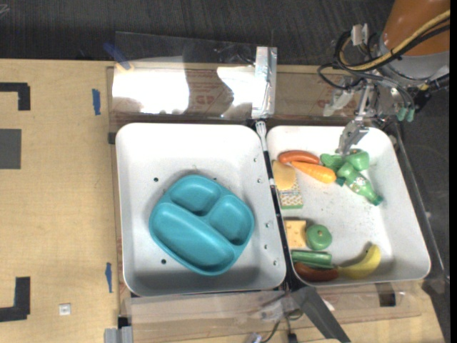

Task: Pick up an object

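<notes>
The gripper (352, 140) hangs over the far right part of the right bin (407, 213), its metal fingers pointing down toward a cluster of green toy pieces (355, 170). Whether the fingers are open or closed cannot be told from this view, and nothing is visibly between them. Above it, the arm (421, 13) enters from the far right, its orange band at the top corner, with black and yellow cables looping near the wrist.

Just left of the green pieces lies an orange carrot (314, 170), with a red-orange piece (296, 156) touching it on the far side. Nearer and leftward, against the bin's left wall, sit a tan block (287, 179) and a small patterned block (291, 200); any print on them is too small to read. Toward the near edge are a yellow square block (295, 232), a green round piece (318, 236), a dark green and red item (314, 263) below them, and a yellow banana (360, 261) to the right.

The left bin (136, 191) holds a teal divided plate (202, 222) with three compartments, lying slightly tilted near its centre.

Beyond both bins a clear plastic sheet (186, 84) lies on the counter (50, 191), with faint reddish printing beneath it that is not legible. Blue tape marks (96, 101) and black markings (18, 95) sit on the counter to the left.
</notes>
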### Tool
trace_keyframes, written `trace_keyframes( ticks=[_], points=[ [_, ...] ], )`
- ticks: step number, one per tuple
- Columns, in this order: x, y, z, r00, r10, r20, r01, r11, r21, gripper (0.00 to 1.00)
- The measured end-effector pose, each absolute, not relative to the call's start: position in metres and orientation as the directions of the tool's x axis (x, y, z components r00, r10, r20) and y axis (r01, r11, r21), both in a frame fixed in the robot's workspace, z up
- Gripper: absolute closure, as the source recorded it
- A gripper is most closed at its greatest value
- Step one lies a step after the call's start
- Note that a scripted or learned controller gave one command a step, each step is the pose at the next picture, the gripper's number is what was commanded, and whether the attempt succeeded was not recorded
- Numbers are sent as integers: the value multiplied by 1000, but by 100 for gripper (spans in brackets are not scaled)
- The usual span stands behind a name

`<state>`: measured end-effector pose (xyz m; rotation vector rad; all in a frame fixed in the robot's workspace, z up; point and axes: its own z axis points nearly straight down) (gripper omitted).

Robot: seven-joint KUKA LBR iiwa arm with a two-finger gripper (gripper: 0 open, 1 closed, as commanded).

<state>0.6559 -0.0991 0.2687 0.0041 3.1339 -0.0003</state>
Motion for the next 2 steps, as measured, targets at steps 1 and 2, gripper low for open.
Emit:
trace_keyframes(
  ticks=[1, 2],
  points=[
    [627, -182, 145, -975, -222, 1, -222, 975, 2, 0],
    [636, -124, 90, -956, -293, -11, -293, 956, -4, 0]
  ],
)
